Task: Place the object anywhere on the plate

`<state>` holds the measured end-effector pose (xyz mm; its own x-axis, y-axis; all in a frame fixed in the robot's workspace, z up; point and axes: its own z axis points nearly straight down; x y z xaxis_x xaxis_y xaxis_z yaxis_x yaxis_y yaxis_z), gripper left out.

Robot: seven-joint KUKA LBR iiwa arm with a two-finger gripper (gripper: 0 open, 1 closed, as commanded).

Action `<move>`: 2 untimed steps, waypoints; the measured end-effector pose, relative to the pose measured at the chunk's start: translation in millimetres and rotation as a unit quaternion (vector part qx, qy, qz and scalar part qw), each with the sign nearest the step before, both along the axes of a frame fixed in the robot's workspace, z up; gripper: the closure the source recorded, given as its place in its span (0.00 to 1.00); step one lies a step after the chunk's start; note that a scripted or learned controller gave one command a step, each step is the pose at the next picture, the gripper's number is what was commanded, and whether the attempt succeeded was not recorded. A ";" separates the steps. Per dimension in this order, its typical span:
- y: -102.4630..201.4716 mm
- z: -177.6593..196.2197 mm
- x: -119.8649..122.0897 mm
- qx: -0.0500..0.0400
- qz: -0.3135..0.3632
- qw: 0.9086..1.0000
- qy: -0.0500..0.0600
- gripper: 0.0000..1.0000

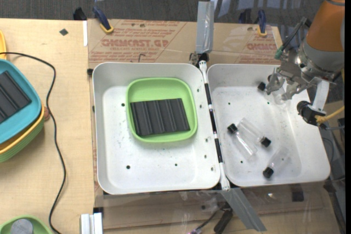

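Note:
A green square plate [133,91] with a dark ribbed mat [160,117] on it lies in the left bin [109,161]. In the right bin [307,167] lie clear plastic vials with black caps: one [247,137] near the middle, tilted, and another [277,163] toward the front right. A small black cap [262,86] shows at the back of that bin, just left of my gripper [282,89]. The gripper hangs low over the back right part of the right bin, well to the right of the plate.
A metal divider [211,118] runs between the two bins. Cardboard [142,38] lies behind them. Stacked teal and yellow trays [19,112] and a black cable [55,134] sit on the wooden bench at the left.

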<state>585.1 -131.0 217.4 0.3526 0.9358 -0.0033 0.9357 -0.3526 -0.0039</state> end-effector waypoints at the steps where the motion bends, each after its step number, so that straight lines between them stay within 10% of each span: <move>1: -0.1 0.1 0.1 0.000 0.000 1.000 0.000 0.00; 2: -29.9 42.2 -23.1 -0.001 -0.120 0.993 -0.001 0.00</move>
<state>562.0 -160.9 259.6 0.5662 0.8242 -0.0035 0.8242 -0.5662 -0.0017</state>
